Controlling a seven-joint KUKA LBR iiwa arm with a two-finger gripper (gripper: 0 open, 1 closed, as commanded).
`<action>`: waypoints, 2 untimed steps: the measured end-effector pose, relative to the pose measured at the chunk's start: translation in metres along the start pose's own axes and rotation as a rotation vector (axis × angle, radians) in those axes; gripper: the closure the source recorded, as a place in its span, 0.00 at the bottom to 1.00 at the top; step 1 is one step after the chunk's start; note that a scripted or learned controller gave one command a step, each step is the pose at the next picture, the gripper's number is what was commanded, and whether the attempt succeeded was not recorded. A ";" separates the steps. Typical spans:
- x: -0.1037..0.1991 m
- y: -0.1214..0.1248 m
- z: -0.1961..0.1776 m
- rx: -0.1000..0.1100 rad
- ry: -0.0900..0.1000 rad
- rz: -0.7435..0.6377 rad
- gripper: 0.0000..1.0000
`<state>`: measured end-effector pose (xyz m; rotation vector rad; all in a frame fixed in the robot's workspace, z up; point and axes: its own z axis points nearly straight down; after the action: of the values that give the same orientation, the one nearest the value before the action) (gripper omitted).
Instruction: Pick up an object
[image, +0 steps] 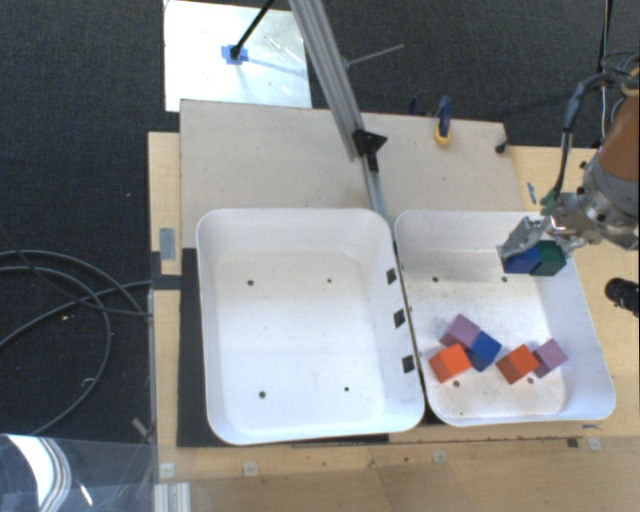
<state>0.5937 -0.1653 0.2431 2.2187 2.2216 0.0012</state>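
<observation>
My gripper (532, 256) hangs over the back right part of the right bin (580, 330), reaching in from the right. A blue block (519, 262) sits between its grey fingers (519, 240), and the gripper is shut on it. A green block (549, 263) is pressed against the blue one's right side, partly under the wrist; I cannot tell if it is gripped too. On the bin floor toward the front lie a purple block (462, 329), an orange block (450, 362), a second blue block (485, 349), another orange block (517, 363) and a small purple block (551, 353).
The left bin (215, 330) stands beside the right one, with a shared divider wall (400, 310) between them. A grey pole (335, 80) slants down to the back of the bins. A yellow clamp (441, 128) sits on the board behind.
</observation>
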 end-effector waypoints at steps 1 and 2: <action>0.077 -0.021 0.007 0.004 0.005 -0.010 1.00; 0.196 0.046 -0.011 -0.002 0.004 -0.013 1.00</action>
<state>0.6395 0.0309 0.2542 2.2056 2.2366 0.0087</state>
